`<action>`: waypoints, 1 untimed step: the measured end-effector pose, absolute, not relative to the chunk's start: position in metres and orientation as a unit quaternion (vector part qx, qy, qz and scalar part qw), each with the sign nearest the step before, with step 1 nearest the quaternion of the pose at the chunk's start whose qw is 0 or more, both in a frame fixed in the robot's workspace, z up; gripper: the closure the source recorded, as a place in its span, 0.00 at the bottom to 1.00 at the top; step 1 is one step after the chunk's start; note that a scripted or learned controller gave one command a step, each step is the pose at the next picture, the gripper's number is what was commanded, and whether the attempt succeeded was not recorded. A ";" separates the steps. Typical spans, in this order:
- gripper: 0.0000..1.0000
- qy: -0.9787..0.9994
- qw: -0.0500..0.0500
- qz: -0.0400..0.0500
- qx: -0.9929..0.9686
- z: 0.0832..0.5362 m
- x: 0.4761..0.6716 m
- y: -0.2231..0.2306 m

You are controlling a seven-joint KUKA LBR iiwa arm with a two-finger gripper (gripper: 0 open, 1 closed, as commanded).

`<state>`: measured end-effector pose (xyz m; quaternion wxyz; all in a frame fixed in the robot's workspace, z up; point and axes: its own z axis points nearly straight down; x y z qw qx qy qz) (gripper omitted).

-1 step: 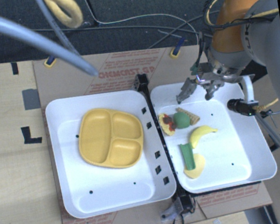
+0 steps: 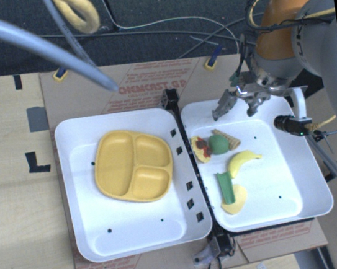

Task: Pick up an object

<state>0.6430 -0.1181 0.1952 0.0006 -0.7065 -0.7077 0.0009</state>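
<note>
The right bin (image 2: 291, 200) holds several toy foods: a pizza slice with a green ball on it (image 2: 215, 144), a yellow banana (image 2: 243, 161), and a green stick lying on a yellow piece (image 2: 230, 192). My gripper (image 2: 237, 108) hangs over the bin's back edge, above and behind the pizza slice. Its two fingers are spread apart with nothing between them. It touches none of the foods.
In the left bin (image 2: 88, 224) lies a yellow divided plate (image 2: 133, 165). A black divider with clips (image 2: 187, 165) runs between the bins. Cables cross the dark area behind the bench. The arm's orange band (image 2: 282, 13) sits at the upper right.
</note>
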 end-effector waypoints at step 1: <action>0.00 -0.708 0.002 0.003 -0.706 0.148 0.649 -0.118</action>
